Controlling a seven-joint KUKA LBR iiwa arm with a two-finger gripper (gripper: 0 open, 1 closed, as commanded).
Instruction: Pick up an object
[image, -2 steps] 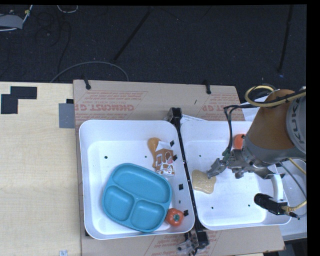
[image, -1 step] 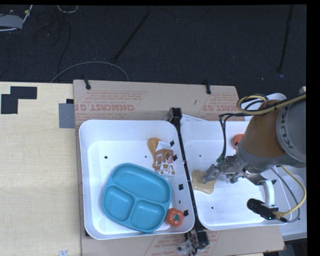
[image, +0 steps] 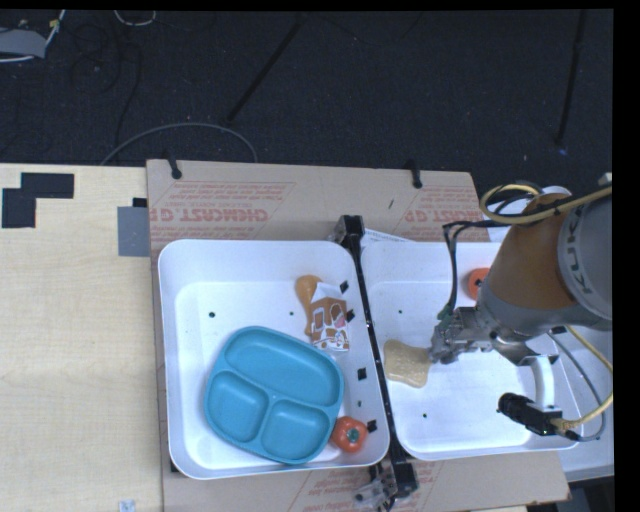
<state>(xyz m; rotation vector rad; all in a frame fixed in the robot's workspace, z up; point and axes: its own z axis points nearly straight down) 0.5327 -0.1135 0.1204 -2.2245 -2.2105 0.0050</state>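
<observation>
We see the gripper (image: 447, 342) low in the right bin (image: 470, 440), right beside a tan, bread-like piece (image: 407, 364). The piece lies on the bin floor, just left of the gripper. We cannot tell how the gripper is set.

You see red print on cardboard sheet (image: 300, 200) under bins, upside down, partly hidden; wording not reliably legible.

The arm (image: 575, 270) is a thick grey cylinder with an orange band (image: 525, 265) above the wrist, yellow and black cables (image: 510, 203) looping beside it.
</observation>
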